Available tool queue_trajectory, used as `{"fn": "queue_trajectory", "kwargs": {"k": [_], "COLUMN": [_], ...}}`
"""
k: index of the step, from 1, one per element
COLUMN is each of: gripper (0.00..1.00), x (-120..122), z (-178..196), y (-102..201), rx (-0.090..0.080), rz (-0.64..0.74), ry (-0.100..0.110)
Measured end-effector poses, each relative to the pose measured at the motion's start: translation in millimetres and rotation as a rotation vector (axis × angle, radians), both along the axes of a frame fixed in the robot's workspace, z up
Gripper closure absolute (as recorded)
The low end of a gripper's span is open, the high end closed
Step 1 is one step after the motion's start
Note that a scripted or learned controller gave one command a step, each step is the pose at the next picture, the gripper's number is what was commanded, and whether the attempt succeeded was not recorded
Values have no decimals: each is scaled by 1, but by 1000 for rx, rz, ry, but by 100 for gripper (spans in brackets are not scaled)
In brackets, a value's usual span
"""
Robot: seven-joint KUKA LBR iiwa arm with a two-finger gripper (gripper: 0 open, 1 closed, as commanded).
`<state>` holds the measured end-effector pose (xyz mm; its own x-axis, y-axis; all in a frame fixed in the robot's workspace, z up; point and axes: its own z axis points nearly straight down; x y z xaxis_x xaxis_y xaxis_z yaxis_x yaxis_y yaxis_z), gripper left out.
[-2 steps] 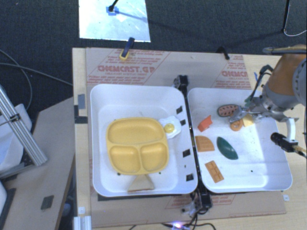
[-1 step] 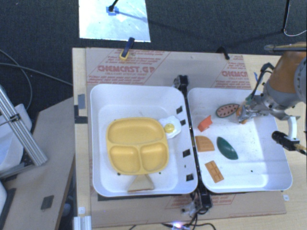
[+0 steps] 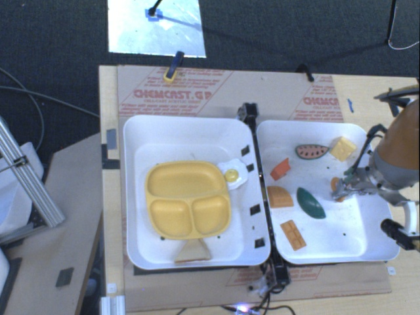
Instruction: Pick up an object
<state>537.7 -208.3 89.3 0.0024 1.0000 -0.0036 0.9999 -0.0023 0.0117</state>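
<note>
Your desk (image 3: 111, 195) carries two bins; jaws (image 3: 346, 186) sit low at the right bin's (image 3: 328, 245) right edge, whether released or clenched you cannot tell.

Two white bins (image 3: 141, 143), one yellow divided plate (image 3: 188, 199), one fried egg (image 3: 232, 175), eight toy food pieces in all.

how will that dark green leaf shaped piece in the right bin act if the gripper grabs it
The green piece looks smooth and glossy, so probably rigid plastic and somewhat slippery. It lies low and flat, so it likely slides rather than rolls. Probably light.
</note>
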Motion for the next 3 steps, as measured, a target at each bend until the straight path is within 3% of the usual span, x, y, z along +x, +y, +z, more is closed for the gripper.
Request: {"fn": "queue_trajectory", "kwargs": {"k": [1,2,3], "gripper": [100,100,100], "x": [2,76,87], "z": [11,44,43], "y": [0,60,86], "rx": [-2,4,4], "rz": [3,14,10], "ry": [-1,1,8]}}
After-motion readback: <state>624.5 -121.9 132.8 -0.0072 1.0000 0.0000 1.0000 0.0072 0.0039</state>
